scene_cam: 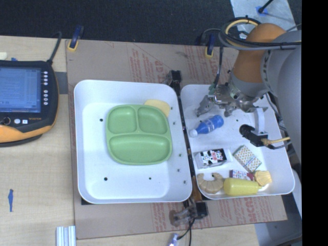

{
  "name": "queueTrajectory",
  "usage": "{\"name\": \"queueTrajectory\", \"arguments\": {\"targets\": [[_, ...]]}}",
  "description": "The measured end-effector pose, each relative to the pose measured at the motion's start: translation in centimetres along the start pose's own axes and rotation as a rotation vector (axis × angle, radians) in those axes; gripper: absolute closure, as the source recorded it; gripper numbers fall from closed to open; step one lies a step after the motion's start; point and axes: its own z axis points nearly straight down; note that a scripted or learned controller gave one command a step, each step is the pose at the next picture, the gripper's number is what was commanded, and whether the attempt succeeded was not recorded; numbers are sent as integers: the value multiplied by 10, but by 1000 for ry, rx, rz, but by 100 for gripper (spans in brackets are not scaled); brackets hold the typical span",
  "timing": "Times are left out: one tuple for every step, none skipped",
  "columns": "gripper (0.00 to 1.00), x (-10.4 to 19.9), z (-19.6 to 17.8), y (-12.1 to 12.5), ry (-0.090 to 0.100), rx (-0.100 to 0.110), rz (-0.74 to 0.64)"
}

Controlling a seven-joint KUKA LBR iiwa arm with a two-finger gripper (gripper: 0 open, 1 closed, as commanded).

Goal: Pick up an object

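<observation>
The gripper hangs over the far left part of the right bin. From where I stand I cannot tell whether it is released or clenched, and nothing shows in its grasp.

Just near of it lies a small bottle, the closest thing to it. The bottle is on its side and set aslant, with a blue body and a pale cap end pointing left toward the wall between the bins.

Nearer in the same bin are a dark card packet, a patterned box to its right, a tan croissant-shaped piece and a yellow rounded piece along the near wall.

The left bin holds a green divided plate, with a pale yellow piece touching its far right corner.
</observation>
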Motion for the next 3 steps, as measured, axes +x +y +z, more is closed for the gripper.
{"name": "queueTrajectory", "arguments": {"targets": [[0,-10,26,-22,0,-1,-2],[0,-30,25,13,2,-4,-1],[0,1,26,-30,0,-1,-2]]}}
